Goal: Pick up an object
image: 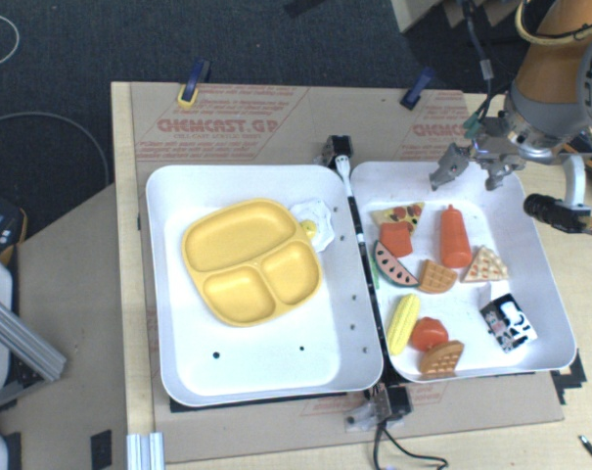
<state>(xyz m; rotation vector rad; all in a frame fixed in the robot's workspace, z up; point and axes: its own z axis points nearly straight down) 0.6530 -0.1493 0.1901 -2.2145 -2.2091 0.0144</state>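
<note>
The hand [475, 168] hovers open and holding nothing over the far edge of the right bin [548, 292]. The orange hot dog [454, 236] lies just below it in the bin, apart from the fingers, with a pizza slice [398, 225], watermelon slice [394, 265], waffles and corn [403, 322] nearby. The left bin [168, 292] holds a yellow divided plate [250, 260]. Both bins sit on a cardboard-covered worktop [139, 125] above dark carpet.
</note>
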